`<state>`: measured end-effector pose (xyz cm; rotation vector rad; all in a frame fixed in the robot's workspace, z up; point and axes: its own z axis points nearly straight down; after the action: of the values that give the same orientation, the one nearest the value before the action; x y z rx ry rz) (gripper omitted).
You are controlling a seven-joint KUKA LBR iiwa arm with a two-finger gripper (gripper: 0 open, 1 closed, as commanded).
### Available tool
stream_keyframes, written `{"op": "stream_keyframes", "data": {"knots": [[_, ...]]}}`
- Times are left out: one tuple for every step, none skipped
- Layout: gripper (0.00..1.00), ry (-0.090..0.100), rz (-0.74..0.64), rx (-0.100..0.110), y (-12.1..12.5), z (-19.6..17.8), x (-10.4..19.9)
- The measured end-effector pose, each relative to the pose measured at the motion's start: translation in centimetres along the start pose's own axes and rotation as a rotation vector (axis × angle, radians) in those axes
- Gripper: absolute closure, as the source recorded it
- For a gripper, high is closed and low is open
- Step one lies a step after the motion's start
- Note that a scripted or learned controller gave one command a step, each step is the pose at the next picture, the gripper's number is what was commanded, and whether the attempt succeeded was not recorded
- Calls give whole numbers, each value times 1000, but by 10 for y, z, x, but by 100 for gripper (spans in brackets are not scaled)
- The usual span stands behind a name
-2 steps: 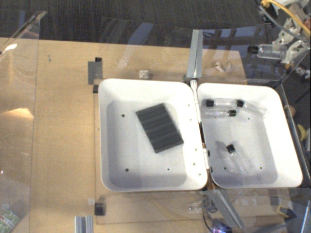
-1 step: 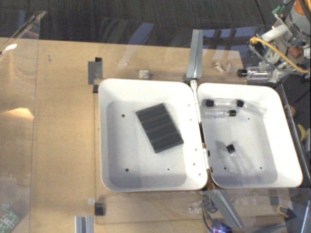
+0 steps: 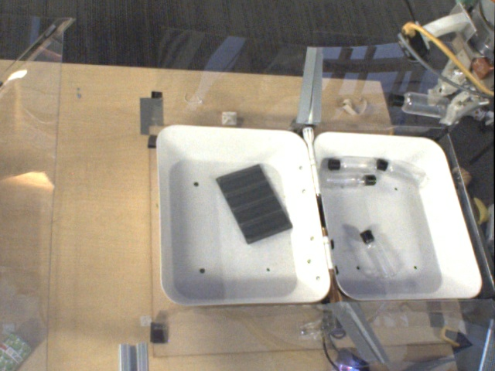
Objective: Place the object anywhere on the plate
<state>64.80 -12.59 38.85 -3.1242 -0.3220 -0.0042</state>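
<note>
Up at the two o'clock corner of the view, the pincer (image 3: 456, 103) sits well outside both bins, over the dark area beyond the surface (image 3: 85, 230). Whether it is open or closed I cannot tell. A yellow cable (image 3: 433, 41) loops across the arm hardware just above it.

Two shallow white bins lie side by side on the wooden surface, touching along their inner edges. The left bin (image 3: 174, 284) carries a dark grey ribbed plate (image 3: 254, 203), a flat rectangle lying tilted, its long axis running from about eleven o'clock to five o'clock, set a little toward twelve o'clock of the bin's centre.

The right bin (image 3: 456, 277) holds three clear vials with black caps. One vial (image 3: 356, 163) lies near the bin's twelve o'clock wall, black at both ends. A second vial (image 3: 352, 180) lies just beside it on the six o'clock side, its cap pointing toward three o'clock. A third vial (image 3: 375, 250) rests near the bin's centre, apart from the other two, its black cap at the eleven o'clock end and its clear body trailing toward five o'clock. All three are well apart from the plate.

A grey metal bar (image 3: 311, 87) stands at twelve o'clock above the seam between the bins.
</note>
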Motion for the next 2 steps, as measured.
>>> {"op": "stream_keyframes", "data": {"knots": [[100,-3,-24,0,-8,69,5],[100,-3,-28,1,-1,45,16]]}}
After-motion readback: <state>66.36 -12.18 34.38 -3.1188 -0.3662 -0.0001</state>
